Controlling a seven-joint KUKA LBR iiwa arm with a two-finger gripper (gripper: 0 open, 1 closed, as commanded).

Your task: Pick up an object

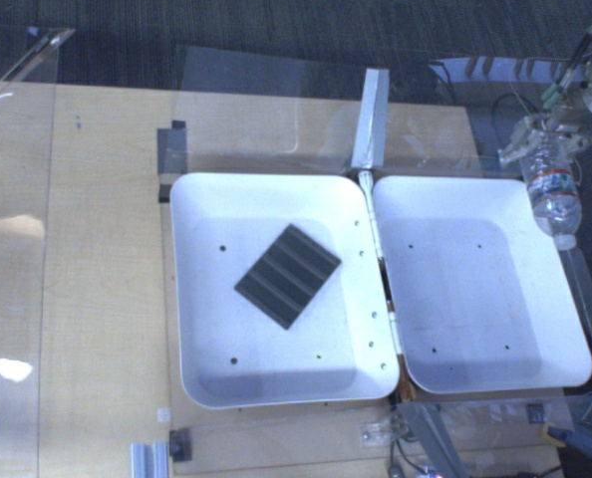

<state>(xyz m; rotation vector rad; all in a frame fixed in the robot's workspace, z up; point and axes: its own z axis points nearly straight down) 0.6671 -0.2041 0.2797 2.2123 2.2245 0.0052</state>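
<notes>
Gripper (550,132) at far right grips clear plastic bottle (555,199) above right bin's (475,366) edge; dark ribbed pad (288,275) lies in left bin (201,366).

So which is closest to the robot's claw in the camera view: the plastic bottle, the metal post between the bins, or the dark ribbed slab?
From the gripper, at top right:
1. Plastic bottle, just below it, by the right bin's far corner.
2. Metal post, off to its left.
3. Dark ribbed slab, farthest, lying in the left bin.
</notes>
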